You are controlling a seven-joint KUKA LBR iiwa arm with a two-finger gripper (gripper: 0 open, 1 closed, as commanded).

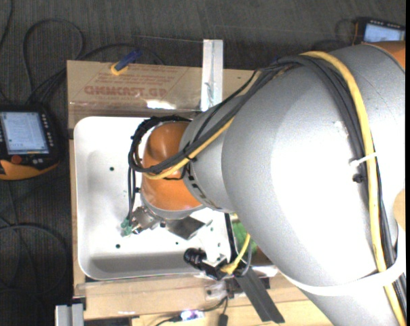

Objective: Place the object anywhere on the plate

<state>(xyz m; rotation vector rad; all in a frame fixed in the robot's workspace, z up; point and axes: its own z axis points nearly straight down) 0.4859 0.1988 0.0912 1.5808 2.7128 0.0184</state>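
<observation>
Dark carpet-like floor, a handheld control screen, brown cardboard.

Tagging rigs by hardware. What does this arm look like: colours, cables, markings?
The arm is a fat rounded grey casing with an orange band above the wrist. Black and yellow cables run along it, held by a white tie, and loop around the band. No markings readable.

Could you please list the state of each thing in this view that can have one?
Arm: reaching from the right, lowered over the left bin.
Left bin: upright on the bench, largely covered by the arm.
Handheld pendant: lying on the floor left of the bench, screen lit.
End effector: hidden below the orange band, state cannot be told.
Green item: small, beside the wrist, too small to identify.
</observation>
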